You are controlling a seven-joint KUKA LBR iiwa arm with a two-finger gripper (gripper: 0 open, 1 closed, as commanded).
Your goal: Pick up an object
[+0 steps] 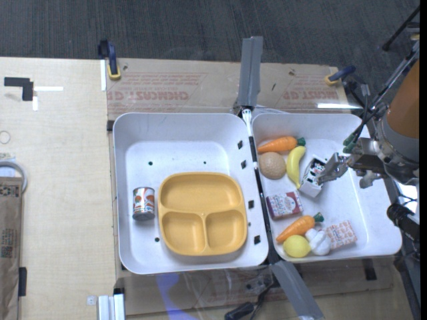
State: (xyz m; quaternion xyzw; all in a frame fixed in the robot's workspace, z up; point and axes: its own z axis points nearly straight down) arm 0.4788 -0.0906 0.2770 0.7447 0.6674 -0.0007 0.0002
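Pincer: the metal two-finger gripper [331, 169] sits low in the right bin, at a small grey-and-white box; whether its fingers are spread or closed on the box I cannot tell.
Surface: pale wooden bench [53, 179] with a brown printed cardboard sheet [180, 85] behind the bins; dark carpet beyond.
Task thing: small grey-and-white box [311, 177], tilted, mid right shallow white bin [380, 242], touching the gripper tip.
Close by: yellow banana [295, 165] just left of the box; tan round bun [272, 165]; orange carrot [278, 144] behind.
Farther: red carton [284, 205], second carrot [297, 227], yellow lemon [297, 246], white garlic [321, 243], red-patterned packet [341, 234].
Left white bin [127, 179]: yellow three-part plastic tray [202, 213] and a small printed tin can [143, 203].
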